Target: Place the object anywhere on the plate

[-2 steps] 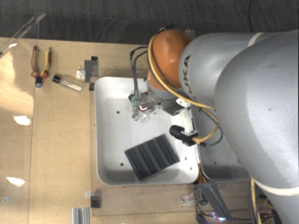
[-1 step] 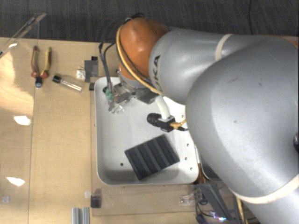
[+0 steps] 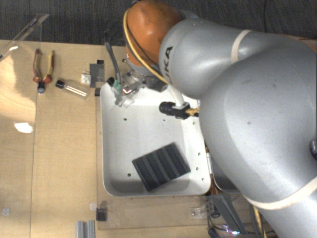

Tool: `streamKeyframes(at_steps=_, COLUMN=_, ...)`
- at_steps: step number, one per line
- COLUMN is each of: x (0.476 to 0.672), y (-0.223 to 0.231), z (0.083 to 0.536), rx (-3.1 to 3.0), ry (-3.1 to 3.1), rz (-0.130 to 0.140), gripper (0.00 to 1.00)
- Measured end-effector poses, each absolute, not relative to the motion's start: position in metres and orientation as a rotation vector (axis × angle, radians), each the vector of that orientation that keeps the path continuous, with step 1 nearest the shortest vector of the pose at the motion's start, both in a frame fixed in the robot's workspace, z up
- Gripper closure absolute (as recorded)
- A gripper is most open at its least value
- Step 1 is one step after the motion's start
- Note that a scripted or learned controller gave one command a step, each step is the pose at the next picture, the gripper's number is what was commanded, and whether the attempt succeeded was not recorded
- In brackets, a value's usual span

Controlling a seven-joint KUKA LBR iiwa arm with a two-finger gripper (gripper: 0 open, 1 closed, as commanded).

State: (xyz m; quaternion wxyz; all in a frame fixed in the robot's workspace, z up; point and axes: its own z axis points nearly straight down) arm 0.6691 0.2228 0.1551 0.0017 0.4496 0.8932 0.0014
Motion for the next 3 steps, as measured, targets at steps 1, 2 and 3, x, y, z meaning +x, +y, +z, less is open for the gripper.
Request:
streamKeyframes(at_steps=1, x=0.669, y=0.223, z=0.231, rx=0.986, ry=2.976, rz=0.008, gripper=1.00)
streamKeyframes(at_steps=2, x=0.670, y=0.224, z=0.244, rx=0.982, ry=2.971, rz=0.015, gripper=1.00)
streamKeyframes(at_steps=3, x=0.671, y=0.225, z=0.256, rx=0.978, ry=2.967, rz=0.023, gripper=1.00)
